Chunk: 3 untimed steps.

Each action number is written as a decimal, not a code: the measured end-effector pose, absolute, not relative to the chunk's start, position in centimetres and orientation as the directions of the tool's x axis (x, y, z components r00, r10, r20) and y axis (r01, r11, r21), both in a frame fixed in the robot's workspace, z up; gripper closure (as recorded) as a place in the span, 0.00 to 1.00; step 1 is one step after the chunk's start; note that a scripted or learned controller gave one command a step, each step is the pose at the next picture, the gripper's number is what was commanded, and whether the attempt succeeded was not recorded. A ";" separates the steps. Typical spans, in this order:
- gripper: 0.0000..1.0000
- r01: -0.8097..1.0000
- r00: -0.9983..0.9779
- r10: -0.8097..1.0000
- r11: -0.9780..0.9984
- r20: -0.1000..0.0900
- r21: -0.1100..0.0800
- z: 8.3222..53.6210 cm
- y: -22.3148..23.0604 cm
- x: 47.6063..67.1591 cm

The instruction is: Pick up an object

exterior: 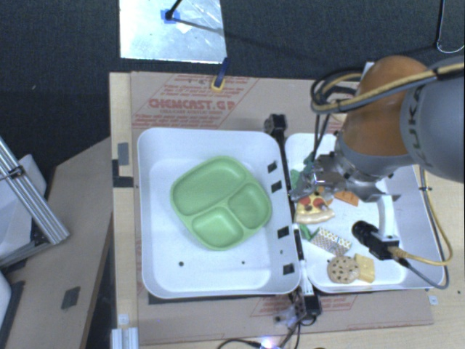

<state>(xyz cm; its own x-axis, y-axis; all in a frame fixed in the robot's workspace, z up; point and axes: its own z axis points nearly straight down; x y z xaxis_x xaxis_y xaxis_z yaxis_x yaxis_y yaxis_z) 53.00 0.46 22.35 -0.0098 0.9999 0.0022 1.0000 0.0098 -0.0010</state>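
Over right white bin (418, 217) | end effector (317, 184) low above toy pizza slice (314, 208), beside green divided plate (220, 202) | grip state: cannot tell | step: reaching; next: close, lift.

one fixed camera looked down at a slant from above the bench (189, 93), taking in both white bins (156, 217), the arm (407, 115) entering from the right.
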 end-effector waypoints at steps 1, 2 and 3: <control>1.00 1.000 -0.002 1.000 0.002 0.000 0.001 23.4 -0.3 53.4; 1.00 1.000 -0.004 1.000 0.004 0.001 0.001 23.4 -0.1 53.3; 1.00 1.000 0.000 1.000 0.000 0.000 -0.001 21.4 -0.3 53.6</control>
